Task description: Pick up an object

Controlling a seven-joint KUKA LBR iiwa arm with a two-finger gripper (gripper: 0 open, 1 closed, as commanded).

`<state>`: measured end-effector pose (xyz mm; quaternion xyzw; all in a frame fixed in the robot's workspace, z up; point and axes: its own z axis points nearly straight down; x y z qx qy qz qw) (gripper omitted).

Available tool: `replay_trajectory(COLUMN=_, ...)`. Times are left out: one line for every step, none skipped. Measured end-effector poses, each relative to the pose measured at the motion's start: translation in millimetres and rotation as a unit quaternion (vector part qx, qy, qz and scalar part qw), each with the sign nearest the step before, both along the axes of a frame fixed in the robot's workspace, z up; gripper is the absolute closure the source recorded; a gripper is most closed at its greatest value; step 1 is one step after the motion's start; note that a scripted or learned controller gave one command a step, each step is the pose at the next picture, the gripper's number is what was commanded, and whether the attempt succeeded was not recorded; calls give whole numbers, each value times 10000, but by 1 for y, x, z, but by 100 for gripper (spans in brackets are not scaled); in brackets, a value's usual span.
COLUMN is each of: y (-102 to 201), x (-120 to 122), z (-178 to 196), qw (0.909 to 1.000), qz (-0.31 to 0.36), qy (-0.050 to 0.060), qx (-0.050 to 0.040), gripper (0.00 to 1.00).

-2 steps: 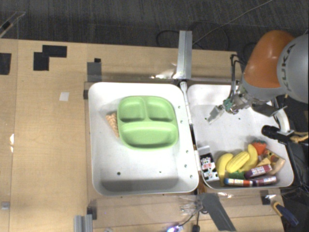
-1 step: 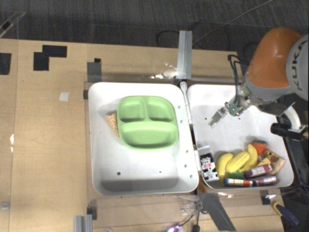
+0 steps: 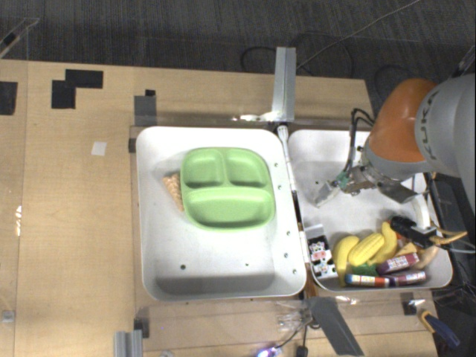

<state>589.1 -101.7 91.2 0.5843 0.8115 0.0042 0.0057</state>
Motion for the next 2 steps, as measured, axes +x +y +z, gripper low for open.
replay_trajectory(y=9, x=52, z=-1, qw=9996, qz=292, qy=-3, qx=-10, gripper=0)
replay_trajectory(y=2, x=77, z=-2, qw=9877, qz=1555, qy=139, qx=-4, gripper=0)
